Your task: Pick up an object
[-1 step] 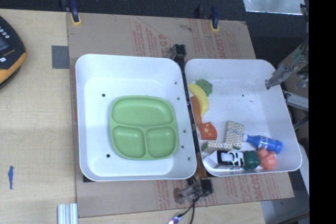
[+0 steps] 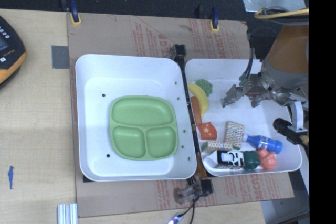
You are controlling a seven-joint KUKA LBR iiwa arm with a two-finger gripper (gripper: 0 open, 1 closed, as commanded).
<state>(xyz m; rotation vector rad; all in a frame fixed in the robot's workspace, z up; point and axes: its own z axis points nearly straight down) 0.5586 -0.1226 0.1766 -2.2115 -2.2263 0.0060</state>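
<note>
Blue bottle (image 2: 264, 142) lies near, below-right of gripper (image 2: 242, 93), which seems spread, holding nothing.

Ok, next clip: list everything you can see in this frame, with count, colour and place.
bins: 2, white, side by side on the bench
divided plate: 1, green, three compartments, in the left bin
banana: 1, yellow, right bin beside the divider
broccoli: 1, green, right bin, above the banana
carrot: 1, orange, under the banana
red block: 1, red, right bin, centre left
patterned packet: 1, beige, right bin, centre
blue bottle: 1, blue, right bin, lower right
black and white item: 1, right bin, bottom edge
orange-pink lump: 1, right bin, bottom right
clamps: 2, blue, bench's far edge
handheld controller: 1, orange-black, far left
arm: 1, grey and orange
gripper: 1, over the right bin, holding nothing
</note>
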